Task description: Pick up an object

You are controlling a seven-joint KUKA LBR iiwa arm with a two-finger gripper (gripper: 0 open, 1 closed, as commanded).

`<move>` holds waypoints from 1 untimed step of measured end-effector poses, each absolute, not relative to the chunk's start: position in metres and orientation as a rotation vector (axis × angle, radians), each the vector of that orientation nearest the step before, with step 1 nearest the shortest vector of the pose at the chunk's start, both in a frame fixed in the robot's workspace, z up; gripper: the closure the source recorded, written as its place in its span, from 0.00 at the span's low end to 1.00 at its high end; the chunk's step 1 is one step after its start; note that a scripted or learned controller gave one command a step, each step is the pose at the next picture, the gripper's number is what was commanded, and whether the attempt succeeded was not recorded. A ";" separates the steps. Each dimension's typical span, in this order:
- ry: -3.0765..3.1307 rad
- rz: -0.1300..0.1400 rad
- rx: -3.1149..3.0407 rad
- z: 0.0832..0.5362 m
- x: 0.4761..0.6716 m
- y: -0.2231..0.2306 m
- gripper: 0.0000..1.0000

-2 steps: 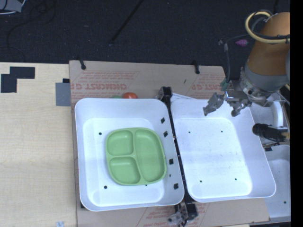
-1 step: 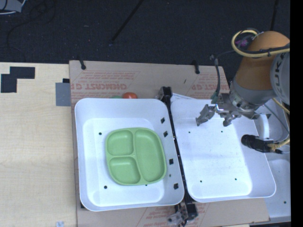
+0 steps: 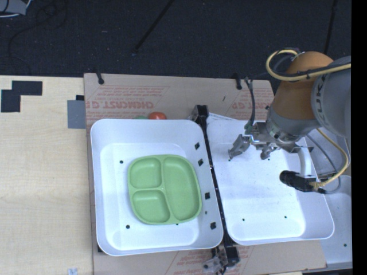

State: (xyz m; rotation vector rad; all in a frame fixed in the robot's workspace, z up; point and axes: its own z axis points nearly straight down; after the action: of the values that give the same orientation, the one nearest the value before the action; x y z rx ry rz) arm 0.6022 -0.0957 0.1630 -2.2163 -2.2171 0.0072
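Note:
A light green divided plate (image 3: 164, 188) lies flat in the middle of the left bin (image 3: 109, 148). My gripper (image 3: 249, 152) hangs over the far part of the right bin (image 3: 269, 222), well to the right of the plate. Its two fingers (image 3: 235, 151) are spread open with nothing between them. A dark elongated thing (image 3: 297, 180) sits near the right bin's right side, just below the arm's wrist; I cannot tell whether it is a loose object or part of the arm's cabling.
A small red-orange object (image 3: 156, 116) and a bit of green (image 3: 139, 117) peek over the left bin's far rim, outside it. A black divider (image 3: 209, 176) runs between the bins. The grey and orange arm (image 3: 304, 96) rises at the right.

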 end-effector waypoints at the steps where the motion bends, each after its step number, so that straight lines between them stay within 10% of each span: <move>1: -2.216 0.007 -2.217 0.119 0.598 -0.091 0.00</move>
State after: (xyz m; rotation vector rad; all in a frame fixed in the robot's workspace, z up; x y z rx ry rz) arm 0.5977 -0.0912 0.1186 -2.2171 -2.2162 0.0073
